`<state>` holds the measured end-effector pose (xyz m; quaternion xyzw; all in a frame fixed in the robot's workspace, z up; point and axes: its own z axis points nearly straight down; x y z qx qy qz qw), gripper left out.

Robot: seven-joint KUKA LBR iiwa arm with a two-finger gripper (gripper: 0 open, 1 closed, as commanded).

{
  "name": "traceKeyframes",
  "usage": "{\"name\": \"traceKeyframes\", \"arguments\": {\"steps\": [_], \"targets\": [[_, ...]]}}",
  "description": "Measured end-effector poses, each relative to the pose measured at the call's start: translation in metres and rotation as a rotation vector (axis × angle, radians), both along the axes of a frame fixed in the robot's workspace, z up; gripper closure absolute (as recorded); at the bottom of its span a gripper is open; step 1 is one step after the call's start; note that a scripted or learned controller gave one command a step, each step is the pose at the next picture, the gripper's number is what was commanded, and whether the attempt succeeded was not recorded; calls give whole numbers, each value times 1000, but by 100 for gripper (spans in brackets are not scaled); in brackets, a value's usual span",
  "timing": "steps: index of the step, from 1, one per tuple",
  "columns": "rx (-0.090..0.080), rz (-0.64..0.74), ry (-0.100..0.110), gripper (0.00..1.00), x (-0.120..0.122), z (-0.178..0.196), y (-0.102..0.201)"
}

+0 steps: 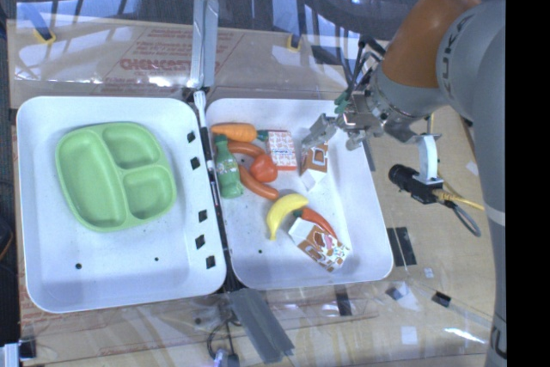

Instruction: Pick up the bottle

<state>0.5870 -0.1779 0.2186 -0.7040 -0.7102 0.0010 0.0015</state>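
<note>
My gripper (pixel 320 136) hangs over the right bin (pixel 369 211), clamped on a small carton (pixel 314 159); the green bottle (pixel 227 170) lies untouched at left, not yet picked.

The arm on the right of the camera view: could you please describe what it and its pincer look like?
The arm is bulky and rounded, light grey, with a broad orange band above the wrist. Thin dark cables run beside the wrist down to the pincer, a compact grey and black metal assembly with slim fingers.
</note>
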Motion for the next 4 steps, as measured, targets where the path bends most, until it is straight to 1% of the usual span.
{"name": "traceKeyframes", "arguments": {"steps": [1, 2, 3, 4], "targets": [[-1, 242, -4, 0, 2, 19, 17], [1, 234, 1, 0, -91, -28, 108], [-1, -71, -4, 0, -110, 158, 62], [-2, -230, 1, 0, -100, 111, 193]]}}
